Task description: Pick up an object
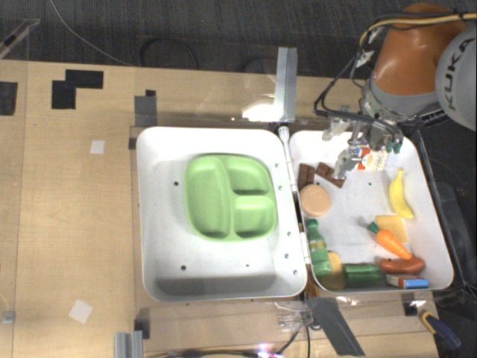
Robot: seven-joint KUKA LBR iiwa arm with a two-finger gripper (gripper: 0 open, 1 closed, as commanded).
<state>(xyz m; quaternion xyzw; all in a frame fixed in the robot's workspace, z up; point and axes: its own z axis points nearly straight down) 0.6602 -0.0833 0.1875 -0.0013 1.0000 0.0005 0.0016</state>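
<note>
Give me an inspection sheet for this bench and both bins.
Surface: light wooden bench bearing two shallow white bins, left bin and right bin.
Job's things: in the right bin, yellow toy banana, orange toy carrot, brown chocolate pieces, round tan disc, green bottle, other small toy foods.
Clutter: green divided plastic tray in the left bin.
Grippers: gripper low over the right bin's far side; nothing visibly held.
Cables: black cables by the wrist.
Surroundings: dark carpet.
</note>
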